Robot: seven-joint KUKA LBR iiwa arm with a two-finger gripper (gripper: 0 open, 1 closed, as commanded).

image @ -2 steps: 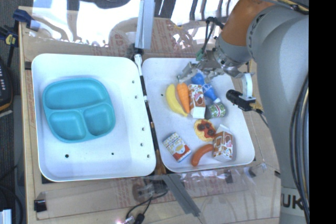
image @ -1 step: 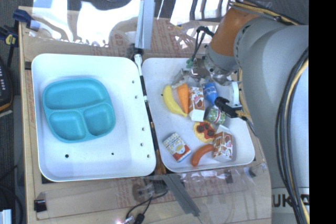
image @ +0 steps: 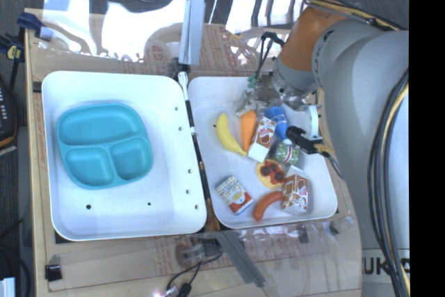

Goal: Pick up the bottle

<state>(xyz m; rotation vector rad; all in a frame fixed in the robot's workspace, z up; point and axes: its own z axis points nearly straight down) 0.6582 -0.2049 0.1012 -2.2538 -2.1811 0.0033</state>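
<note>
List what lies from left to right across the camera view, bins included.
Blue divided tray in the left bin → banana → carrot → bottle in the right bin → arm.

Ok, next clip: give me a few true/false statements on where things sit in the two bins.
1. The blue divided tray lies in the left bin. True.
2. The banana lies in the left bin. False: it is in the right bin.
3. The carrot lies beside the banana. True.
4. The sausage lies at the right bin's far edge. False: it is near the front edge.
5. The arm reaches over the right bin. True.
</note>
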